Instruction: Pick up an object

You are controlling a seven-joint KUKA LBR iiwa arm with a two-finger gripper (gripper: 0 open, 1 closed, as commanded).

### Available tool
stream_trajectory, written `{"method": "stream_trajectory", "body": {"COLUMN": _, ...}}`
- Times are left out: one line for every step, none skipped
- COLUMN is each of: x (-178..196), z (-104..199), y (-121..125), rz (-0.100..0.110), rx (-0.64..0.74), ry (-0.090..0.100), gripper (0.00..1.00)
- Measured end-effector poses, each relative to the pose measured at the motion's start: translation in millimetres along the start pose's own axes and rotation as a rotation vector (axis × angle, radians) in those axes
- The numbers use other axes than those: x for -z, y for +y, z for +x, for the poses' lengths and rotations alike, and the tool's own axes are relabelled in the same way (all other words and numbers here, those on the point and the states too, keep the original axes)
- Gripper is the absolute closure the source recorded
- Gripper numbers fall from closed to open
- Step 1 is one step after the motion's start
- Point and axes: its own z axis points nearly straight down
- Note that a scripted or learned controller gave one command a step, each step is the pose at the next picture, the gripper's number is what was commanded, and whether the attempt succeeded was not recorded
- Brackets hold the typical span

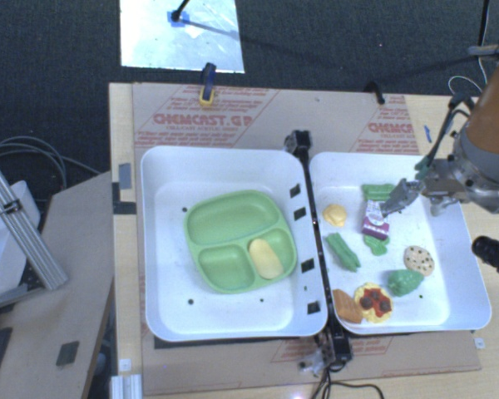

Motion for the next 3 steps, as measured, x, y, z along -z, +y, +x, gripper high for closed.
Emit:
{"method": "stream_trajectory", "body": {"x": 202.0, "z": 21.5, "y": 9.4, "rz": -0.021, "rx": 0.005, "ry": -0.002, "gripper": 0.00}}
{"method": "stream_trajectory", "body": {"x": 203.4, "z": 20.8, "y": 9.0, "rz": -0.006, "rx": 0.007, "ry": -0.002, "gripper": 1.00}}
{"method": "stream_trajectory", "body": {"x": 139.2, "z": 115.0, "y": 15.9, "rz": 0.005, "rx": 0.010, "ry": 0.003, "gripper": 1.00}}
